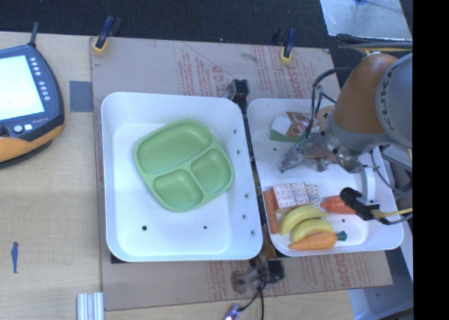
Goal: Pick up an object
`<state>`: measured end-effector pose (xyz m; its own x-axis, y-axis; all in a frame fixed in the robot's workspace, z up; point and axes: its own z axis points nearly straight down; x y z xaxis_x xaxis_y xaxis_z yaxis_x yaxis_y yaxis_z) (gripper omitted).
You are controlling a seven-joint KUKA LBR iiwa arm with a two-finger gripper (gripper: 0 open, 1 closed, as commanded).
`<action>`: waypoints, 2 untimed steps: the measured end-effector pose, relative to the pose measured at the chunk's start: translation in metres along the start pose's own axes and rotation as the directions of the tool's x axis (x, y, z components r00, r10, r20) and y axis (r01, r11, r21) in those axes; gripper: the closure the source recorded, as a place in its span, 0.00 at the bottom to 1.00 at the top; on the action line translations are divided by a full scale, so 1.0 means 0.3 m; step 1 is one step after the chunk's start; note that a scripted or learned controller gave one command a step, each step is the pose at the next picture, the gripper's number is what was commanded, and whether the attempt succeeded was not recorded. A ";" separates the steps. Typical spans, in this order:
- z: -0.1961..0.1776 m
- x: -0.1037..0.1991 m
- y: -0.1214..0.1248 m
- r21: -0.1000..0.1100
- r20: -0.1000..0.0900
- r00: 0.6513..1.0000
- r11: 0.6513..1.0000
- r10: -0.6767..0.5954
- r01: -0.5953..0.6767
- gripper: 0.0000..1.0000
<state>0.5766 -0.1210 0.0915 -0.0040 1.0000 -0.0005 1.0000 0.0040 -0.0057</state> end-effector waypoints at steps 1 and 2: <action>-0.072 -0.090 0.219 -0.004 -0.001 1.000 1.000 0.000 0.000 0.00; -0.018 -0.039 0.256 0.017 0.004 1.000 1.000 -0.001 0.001 0.00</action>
